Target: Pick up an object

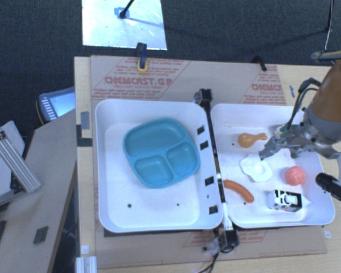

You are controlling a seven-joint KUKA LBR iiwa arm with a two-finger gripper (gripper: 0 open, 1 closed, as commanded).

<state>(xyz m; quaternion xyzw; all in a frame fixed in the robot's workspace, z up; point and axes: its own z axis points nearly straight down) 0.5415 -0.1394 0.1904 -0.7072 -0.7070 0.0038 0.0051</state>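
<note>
Two white bins side by side on a cardboard-covered bench. Left bin (111, 209) holds a blue divided plate (161, 152), three compartments, long axis running roughly 10 to 4 o'clock.

Right bin (324, 212) holds five toy foods. Drumstick (251, 139) toward the bin's 11 o'clock, long axis near horizontal, fat end at 9, thin bone end pointing to 3. Fried egg (256, 169) near bin centre, flat, just below the drumstick, apart from it. Sausage (238, 190) at the bin's 7 o'clock, long axis about 10 to 4, near the divider between bins, just left of and below the egg. Pink ball (295, 175) to the egg's 3 o'clock, apart from it. Black-and-white carton (286, 199) at the ball's 6 o'clock, lying on its side, long axis horizontal.

Arm comes in from 3 o'clock, orange band up at the right edge. Gripper (271, 151) sits low over the right bin, tip at the egg's 1 o'clock edge, just right of the drumstick's bone end. Can't tell how wide the gripper is; nothing visibly held in it.
</note>
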